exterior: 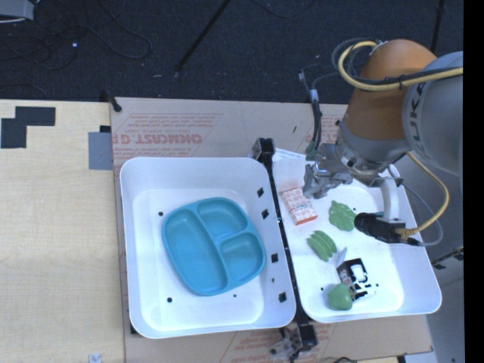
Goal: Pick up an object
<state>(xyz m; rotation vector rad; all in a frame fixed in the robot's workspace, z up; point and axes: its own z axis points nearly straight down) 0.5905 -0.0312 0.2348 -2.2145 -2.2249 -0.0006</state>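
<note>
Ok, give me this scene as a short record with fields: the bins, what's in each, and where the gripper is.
left bin: holds a blue divided plate
right bin: holds a small carton, three green items and a black-and-white piece
green items: one near the bin's middle, one further right, one at the near edge
gripper: low over the far end of the right bin, just past the carton
held: nothing seen between the fingers
</note>
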